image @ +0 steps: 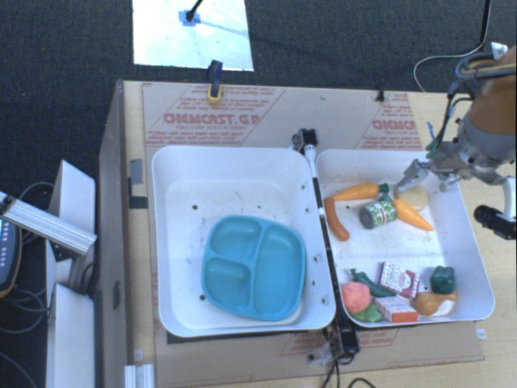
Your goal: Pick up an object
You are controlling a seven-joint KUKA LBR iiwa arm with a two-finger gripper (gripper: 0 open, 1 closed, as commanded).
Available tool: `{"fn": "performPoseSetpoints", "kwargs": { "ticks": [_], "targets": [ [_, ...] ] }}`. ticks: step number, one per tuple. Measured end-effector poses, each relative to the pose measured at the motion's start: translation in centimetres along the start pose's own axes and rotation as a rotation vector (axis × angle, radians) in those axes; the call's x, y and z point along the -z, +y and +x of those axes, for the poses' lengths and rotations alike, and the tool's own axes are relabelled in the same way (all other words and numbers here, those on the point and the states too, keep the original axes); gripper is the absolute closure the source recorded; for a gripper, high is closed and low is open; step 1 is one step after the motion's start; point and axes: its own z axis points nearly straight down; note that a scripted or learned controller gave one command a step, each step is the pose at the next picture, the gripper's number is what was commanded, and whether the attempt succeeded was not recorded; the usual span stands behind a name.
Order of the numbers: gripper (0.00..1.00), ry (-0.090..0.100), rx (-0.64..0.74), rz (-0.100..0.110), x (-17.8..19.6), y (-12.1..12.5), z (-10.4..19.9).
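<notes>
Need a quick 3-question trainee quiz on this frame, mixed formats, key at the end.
1. True or false: the blue divided plate lies in the left bin.
2. The gripper hovers over which part of the right bin? A) far edge B) near edge C) left wall
3. Fill in: the green can lies between two orange ____.

Key: 1 true. 2 A. 3 carrots: one to its left, one to its right.
</notes>
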Motion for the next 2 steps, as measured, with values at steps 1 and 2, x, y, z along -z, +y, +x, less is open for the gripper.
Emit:
{"fn": "performPoseSetpoints", "kwargs": {
  "ticks": [1, 2],
  "targets": [
    [0.0, -0.001, 0.0, -0.001, -4.8, -1.1, -1.5],
    [0.0, -0.001, 0.0, 0.0, -8.7, -3.4, -1.5]
  ]
}}
